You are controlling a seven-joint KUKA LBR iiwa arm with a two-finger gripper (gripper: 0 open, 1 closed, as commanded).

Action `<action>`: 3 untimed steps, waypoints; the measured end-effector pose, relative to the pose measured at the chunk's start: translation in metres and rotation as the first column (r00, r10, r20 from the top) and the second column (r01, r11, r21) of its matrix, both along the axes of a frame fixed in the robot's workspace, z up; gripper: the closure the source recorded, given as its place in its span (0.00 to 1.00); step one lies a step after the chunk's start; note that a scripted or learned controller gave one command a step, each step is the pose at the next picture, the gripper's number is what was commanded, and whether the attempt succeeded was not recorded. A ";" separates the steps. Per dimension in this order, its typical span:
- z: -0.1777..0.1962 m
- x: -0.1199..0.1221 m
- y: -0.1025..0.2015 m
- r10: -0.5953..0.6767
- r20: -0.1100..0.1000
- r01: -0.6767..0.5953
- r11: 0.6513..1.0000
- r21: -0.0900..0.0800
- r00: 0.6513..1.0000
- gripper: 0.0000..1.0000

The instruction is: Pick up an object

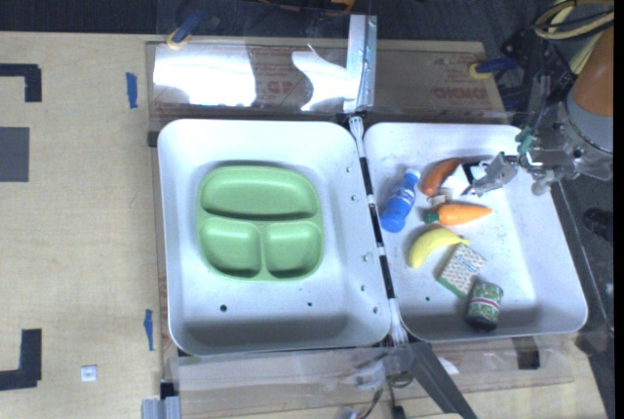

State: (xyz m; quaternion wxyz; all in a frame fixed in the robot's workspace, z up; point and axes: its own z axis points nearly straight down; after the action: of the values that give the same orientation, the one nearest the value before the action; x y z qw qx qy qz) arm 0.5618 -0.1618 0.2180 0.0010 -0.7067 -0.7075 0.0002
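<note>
While the green divided tray point(260, 219) sits alone in the left white bin point(175, 242), every loose object lies in the right white bin point(556, 290), so that bin serves as the landmark. Near its middle, a blue bottle point(398, 205) lies tilted, close to the bin's left wall. Just right of the bottle sit an orange carrot point(463, 211) and, below it, a yellow banana point(433, 245). Above the carrot lies a brownish-orange object point(440, 174), perhaps a sausage, though the view is too coarse to be sure. Toward the bin's front edge lie a small patterned packet point(461, 267) and a dark green can point(484, 302), touching or nearly so. From the bin's right side the grey arm reaches in, its gripper point(490, 173) hovering just above the carrot's right end. Whether its fingers are apart or together cannot be told.
</note>
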 end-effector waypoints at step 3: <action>-0.132 -0.019 0.022 0.343 0.005 -0.343 0.939 -0.002 0.939 0.00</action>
State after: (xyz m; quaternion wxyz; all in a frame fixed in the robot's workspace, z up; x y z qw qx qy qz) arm 0.5426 -0.1395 0.0864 -0.0015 -0.5728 -0.8197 -0.0012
